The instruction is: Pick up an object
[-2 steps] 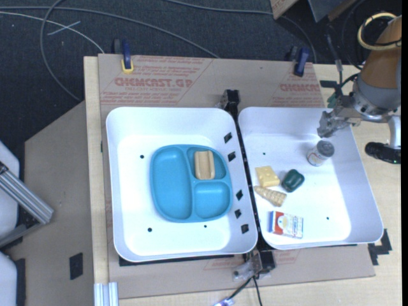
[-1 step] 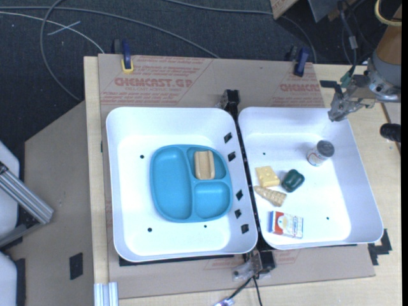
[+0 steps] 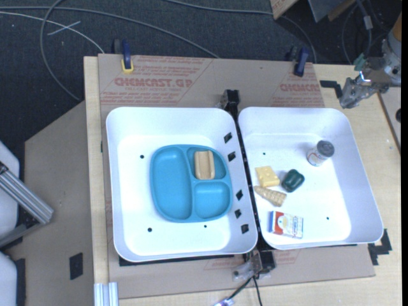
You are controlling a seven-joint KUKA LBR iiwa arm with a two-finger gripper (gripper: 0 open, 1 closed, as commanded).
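1. Camera view looked down on the bench (image 3: 64, 171), which carried two white bins side by side: one left bin (image 3: 127, 132) and one right bin (image 3: 357, 190), touching along the middle, probably so items could be moved across.
2. One blue divided tray (image 3: 172, 190) lay flat in the middle of the left bin, with a single tan block (image 3: 204, 164) resting in its far right compartment.
3. The arm sat at the far right, outside and beyond the right bin, and its gripper (image 3: 352, 94) hung above the bench off that bin's far right corner, well apart from every object; I could not tell how it was set. I judged the pick not yet begun.
4. Five loose candidates lay in the right bin, one of each: a red and white packet (image 3: 285, 224) near the front, a tan wedge (image 3: 270, 196), a yellow block (image 3: 267, 176) just beyond it, a dark green lump (image 3: 292, 180) beside that, and a small grey can (image 3: 320, 152) farthest.
5. The can stood apart from the rest, so it looked the easiest target.
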